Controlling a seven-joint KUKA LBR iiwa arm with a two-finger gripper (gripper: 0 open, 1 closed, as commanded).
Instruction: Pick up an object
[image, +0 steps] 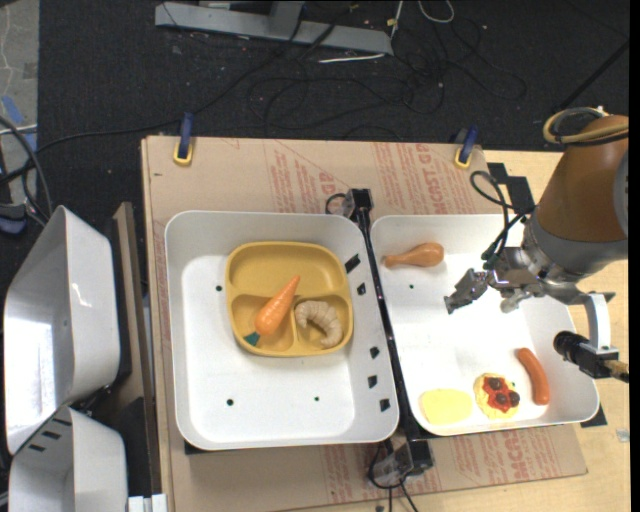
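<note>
2 yellow clamps (183, 150) pin the cardboard sheet (300, 165) at frame top; black cables (330, 85) run over the dark floor above.

Arm (585, 215): grey body, glossy orange band above wrist, black cables alongside; small dark metal two-finger gripper (462, 297).

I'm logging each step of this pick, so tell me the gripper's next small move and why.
Probably shift the gripper toward the drumstick and lower over it. The gripper hangs above bare floor of the right bin with nothing between its fingers, and the drumstick is the nearest item, lying apart from the others. The sausage, pizza and yellow disc sit farther off along the bin's near edge.
</note>
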